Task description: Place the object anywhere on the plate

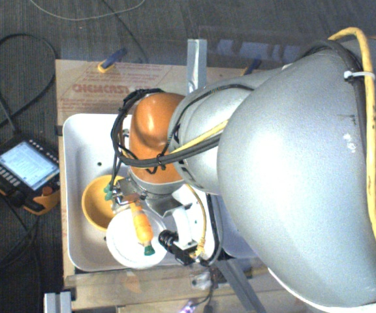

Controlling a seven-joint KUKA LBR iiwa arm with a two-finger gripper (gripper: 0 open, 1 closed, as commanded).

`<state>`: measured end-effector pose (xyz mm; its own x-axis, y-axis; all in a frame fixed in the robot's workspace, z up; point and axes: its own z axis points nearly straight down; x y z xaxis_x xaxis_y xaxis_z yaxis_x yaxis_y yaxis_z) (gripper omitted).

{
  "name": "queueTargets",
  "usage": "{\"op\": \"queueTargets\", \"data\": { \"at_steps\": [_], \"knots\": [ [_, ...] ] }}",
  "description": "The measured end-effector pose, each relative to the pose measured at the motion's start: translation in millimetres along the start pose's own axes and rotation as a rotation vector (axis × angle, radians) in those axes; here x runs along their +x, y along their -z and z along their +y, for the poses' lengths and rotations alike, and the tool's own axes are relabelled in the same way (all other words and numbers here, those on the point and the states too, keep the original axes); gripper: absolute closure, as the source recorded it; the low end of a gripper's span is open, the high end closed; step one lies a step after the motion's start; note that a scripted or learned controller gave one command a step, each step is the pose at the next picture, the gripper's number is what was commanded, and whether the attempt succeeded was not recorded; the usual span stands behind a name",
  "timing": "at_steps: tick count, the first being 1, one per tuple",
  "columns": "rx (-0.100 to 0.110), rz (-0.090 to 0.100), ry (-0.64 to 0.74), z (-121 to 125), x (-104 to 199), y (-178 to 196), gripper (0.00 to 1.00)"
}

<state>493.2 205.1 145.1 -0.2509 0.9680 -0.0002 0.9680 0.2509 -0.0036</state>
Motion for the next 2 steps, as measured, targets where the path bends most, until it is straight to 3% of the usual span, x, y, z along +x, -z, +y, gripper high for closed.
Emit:
{"op": "queueTargets", "data": {
  "at_steps": [1,2],
  "knots": [
    [0.001,-0.003,0.503,91,-65,53,1.00],
    [0.003,0.000,0.522,4,-26,36,1.00]
  ]
}}
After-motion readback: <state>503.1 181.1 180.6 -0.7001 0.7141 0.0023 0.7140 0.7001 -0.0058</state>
